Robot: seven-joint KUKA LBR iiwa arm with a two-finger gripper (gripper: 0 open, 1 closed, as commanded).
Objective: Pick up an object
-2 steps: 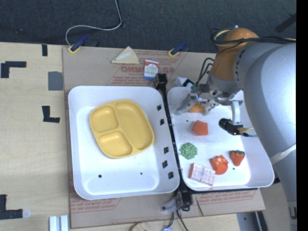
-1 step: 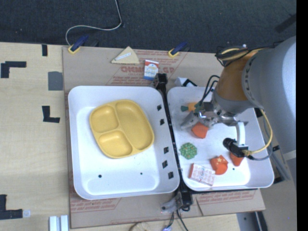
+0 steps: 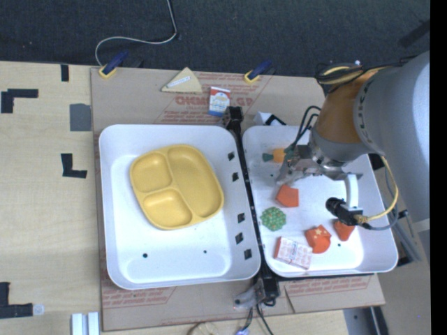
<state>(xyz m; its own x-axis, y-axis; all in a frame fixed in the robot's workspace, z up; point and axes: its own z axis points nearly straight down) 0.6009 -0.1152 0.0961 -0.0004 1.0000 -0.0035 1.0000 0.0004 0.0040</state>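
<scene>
My gripper hangs low over the upper middle of the right bin. Just below it lies an orange block, close to the gripper's tip; I cannot tell whether they touch. A small orange and green carrot-like piece sits just to the gripper's left. Further down the bin lie a green broccoli-like piece, a red pepper-like toy, a small orange piece and a pink and white packet.
The left bin holds a yellow divided plate. A small red and white carton and a tan wedge lie on the cardboard behind the bins. The arm's grey body covers the right bin's upper right.
</scene>
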